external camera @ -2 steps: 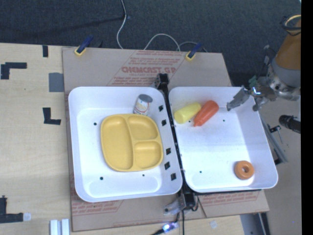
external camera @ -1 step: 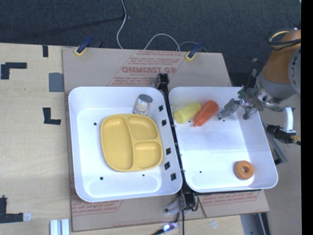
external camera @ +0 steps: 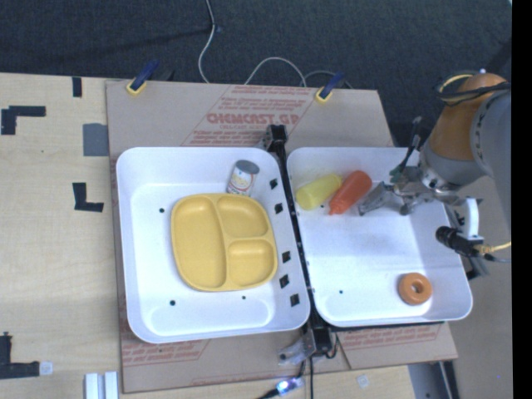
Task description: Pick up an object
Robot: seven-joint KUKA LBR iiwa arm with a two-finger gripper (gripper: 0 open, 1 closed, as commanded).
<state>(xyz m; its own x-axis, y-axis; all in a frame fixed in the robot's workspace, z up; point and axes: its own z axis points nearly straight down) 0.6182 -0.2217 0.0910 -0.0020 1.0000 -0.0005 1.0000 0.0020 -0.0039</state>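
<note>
two white bins [external camera: 133,223] sitting side by side, one yellow divided plate [external camera: 223,241], one small can [external camera: 243,176], one yellow toy [external camera: 318,191], one orange-red carrot [external camera: 350,190], one doughnut [external camera: 414,288], two clamps [external camera: 142,77] gripping the cardboard

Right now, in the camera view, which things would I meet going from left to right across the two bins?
Yellow divided plate → small can → yellow object → orange-red object → claw → donut.
</note>
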